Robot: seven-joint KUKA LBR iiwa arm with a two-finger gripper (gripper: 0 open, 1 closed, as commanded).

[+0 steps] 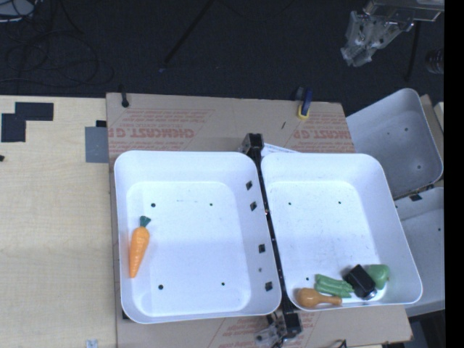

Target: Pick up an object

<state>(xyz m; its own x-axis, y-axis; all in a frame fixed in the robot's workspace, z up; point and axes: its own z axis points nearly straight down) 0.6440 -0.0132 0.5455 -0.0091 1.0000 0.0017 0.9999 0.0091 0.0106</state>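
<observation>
While gripper hangs top right, carrot lies well apart.

The gripper looks like bare, dull-shining metal. Well below it, both bins are smooth white plastic with a soft sheen, resting on matt brown cardboard printed in red. Farther left, the tabletop shows pale, matt wood grain. The carrot looks like smooth orange plastic.

Two white bins: one carrot, two green vegetables, one black block, one orange gourd.
</observation>
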